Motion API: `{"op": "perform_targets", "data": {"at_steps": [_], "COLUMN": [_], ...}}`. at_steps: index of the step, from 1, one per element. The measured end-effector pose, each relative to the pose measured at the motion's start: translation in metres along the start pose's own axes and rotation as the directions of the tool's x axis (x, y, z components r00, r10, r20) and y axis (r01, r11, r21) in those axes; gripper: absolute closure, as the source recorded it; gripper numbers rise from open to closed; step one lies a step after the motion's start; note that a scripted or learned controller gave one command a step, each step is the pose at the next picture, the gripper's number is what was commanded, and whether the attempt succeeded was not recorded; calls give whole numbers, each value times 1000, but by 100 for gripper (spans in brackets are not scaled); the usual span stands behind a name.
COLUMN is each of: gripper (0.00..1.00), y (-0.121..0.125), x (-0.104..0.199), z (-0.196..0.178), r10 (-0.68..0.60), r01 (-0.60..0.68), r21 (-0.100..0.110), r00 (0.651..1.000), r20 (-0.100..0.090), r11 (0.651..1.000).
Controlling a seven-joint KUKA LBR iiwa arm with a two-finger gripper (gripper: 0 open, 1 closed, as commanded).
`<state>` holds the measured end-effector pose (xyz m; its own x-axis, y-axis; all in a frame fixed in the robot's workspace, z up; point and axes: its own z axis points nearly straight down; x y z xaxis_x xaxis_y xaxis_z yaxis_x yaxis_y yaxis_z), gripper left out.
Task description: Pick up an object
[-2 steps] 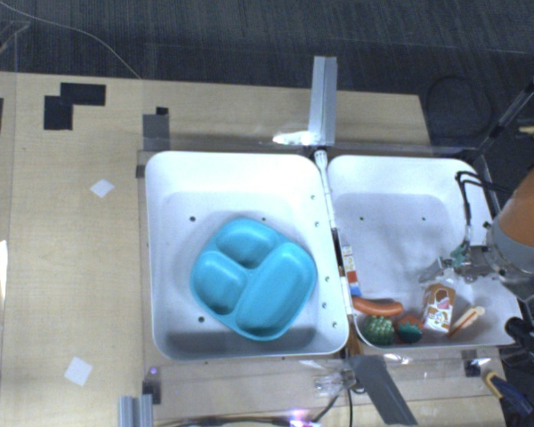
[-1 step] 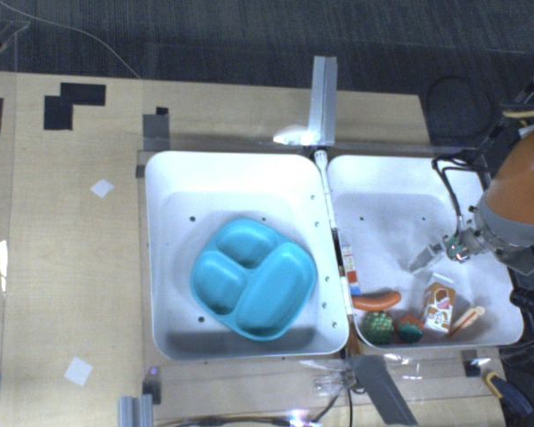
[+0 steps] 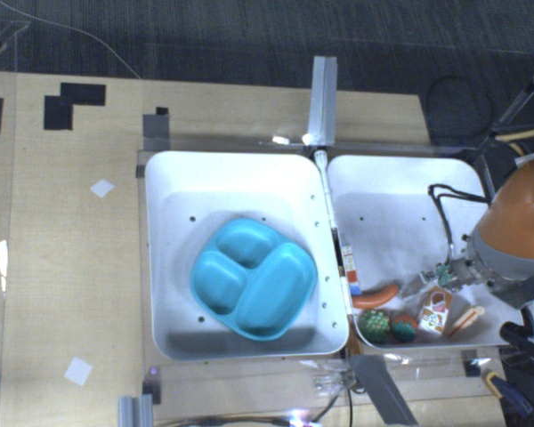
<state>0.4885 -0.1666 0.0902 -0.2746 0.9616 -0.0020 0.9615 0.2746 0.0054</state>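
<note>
The right bin (image 3: 400, 203) holds a small cluster of objects along its front edge. An orange-red sausage (image 3: 376, 295) lies at the front left, with a green knobbly item (image 3: 373, 326) and a small red and green piece (image 3: 403, 330) just in front of it. A little white and orange carton (image 3: 434, 312) and a tan stick (image 3: 466, 319) lie further right. My gripper (image 3: 440, 277) is down in this bin, just behind the carton and right of the sausage. Nothing is visibly held in it.
The left bin (image 3: 173, 194) bears a blue divided plate (image 3: 254, 278). A metal divider post (image 3: 323, 100) stands behind the two bins. A black cable (image 3: 445, 212) loops over the right bin from the arm (image 3: 521, 216).
</note>
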Motion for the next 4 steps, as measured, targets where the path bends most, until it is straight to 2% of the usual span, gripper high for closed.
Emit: {"op": "perform_targets", "data": {"at_steps": [1,2,3,4], "gripper": [0,100,100,0], "y": [1,6,16,16], "x": [-8,-10,57,57], "z": [1,-13,-27,-27], "r10": [-152,-152,-65,-65], "r01": [152,152,65,65], "r21": [-6,-20,2,2], "r00": [988,988,998,998], "r20": [3,16,-1,-1], "r11": [988,988,998,998]}}
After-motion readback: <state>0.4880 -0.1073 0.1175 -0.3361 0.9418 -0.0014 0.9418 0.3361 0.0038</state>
